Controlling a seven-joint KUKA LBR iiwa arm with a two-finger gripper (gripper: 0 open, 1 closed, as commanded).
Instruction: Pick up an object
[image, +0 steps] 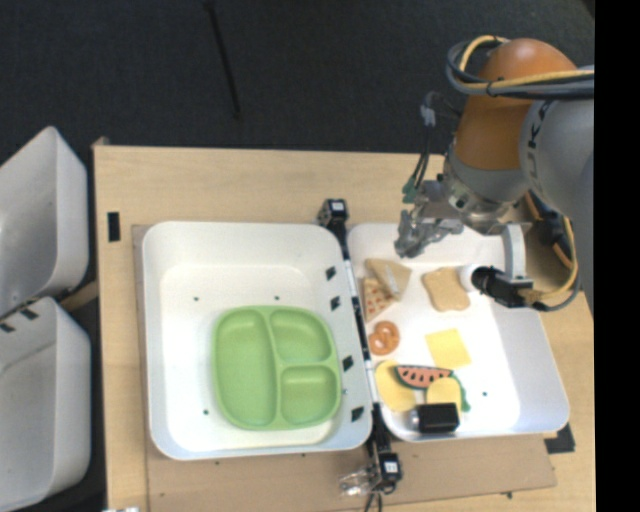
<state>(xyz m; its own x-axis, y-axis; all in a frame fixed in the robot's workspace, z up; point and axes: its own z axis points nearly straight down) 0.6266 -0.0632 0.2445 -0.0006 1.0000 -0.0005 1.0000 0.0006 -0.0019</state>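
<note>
Your candidate objects all lie in the right bin. At its 11 o'clock corner you have a tan wedge, and just below it, touching, a pizza slice pressed against the divider between the bins. At about 12 o'clock from the bin's middle sits a toast piece. Below the pizza slice, toward 8 o'clock, you see an orange pretzel. Near the centre lies a yellow cheese square. At 6 o'clock a watermelon slice rests over a second yellow piece, and just below them is a black block against the near wall.

Your hand hangs at the bin's 11 o'clock corner, just above the tan wedge and close to it; from this slant you cannot tell whether it touches the wedge. You cannot tell whether the hand is spread or pressed together, and nothing is visibly held in it. The arm comes in from 2 o'clock, its orange band above the wrist.

To the left, the left bin holds a green divided plate toward its 5 o'clock side. Both bins sit on the table.
</note>
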